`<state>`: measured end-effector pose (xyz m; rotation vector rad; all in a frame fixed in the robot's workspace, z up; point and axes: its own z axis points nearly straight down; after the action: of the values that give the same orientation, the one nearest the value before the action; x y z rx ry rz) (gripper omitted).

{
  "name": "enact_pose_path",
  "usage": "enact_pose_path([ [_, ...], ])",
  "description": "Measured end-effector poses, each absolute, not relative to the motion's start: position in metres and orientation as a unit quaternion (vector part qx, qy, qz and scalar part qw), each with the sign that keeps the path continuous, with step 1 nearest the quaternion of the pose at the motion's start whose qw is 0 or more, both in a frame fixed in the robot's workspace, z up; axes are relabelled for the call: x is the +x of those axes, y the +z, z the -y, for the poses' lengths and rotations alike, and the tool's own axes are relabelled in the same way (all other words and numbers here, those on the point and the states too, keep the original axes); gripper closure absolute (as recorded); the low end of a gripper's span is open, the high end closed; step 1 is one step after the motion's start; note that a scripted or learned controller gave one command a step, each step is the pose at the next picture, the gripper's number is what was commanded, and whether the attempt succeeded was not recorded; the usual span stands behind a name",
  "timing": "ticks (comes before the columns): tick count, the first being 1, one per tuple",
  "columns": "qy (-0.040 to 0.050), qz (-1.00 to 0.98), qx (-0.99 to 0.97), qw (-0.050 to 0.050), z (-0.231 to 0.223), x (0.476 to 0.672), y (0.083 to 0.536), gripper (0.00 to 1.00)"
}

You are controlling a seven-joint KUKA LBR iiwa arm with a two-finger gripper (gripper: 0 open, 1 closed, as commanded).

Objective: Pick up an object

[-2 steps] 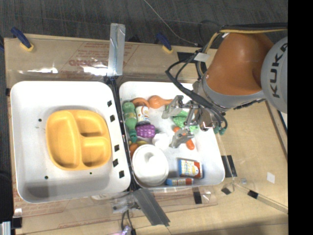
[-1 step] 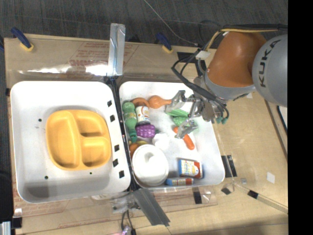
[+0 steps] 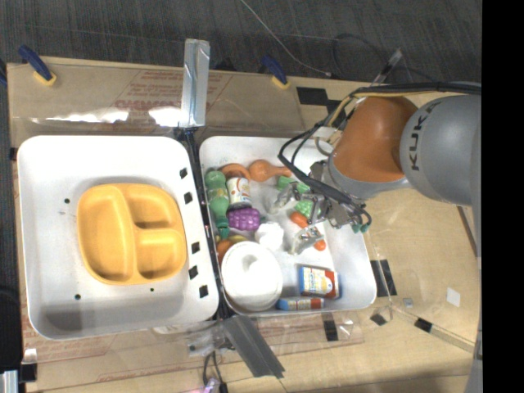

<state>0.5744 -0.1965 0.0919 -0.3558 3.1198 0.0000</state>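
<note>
The right bin (image 3: 354,278) holds a heap of small toys: purple grapes (image 3: 243,217), a green bottle (image 3: 216,195), a small can (image 3: 238,190), an orange piece (image 3: 264,169), a white bowl (image 3: 250,273), a red and blue carton (image 3: 315,281) and a marker (image 3: 300,304). My gripper (image 3: 309,229) reaches down into the middle of this bin from the right, beside small orange and green toys (image 3: 300,211). Nothing shows clearly between its fingers.
The left bin (image 3: 41,178) holds a yellow divided tray (image 3: 131,232). A metal bracket (image 3: 195,84) stands at the back between the bins. Cables (image 3: 327,129) loop off the arm's wrist above the right bin. Cardboard bench surface (image 3: 426,252) lies to the right.
</note>
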Motion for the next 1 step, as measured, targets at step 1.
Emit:
enact_pose_path([
  [1,0.0006,-0.993,-0.121,0.0,0.2077,0.5545,0.0923,0.0],
])
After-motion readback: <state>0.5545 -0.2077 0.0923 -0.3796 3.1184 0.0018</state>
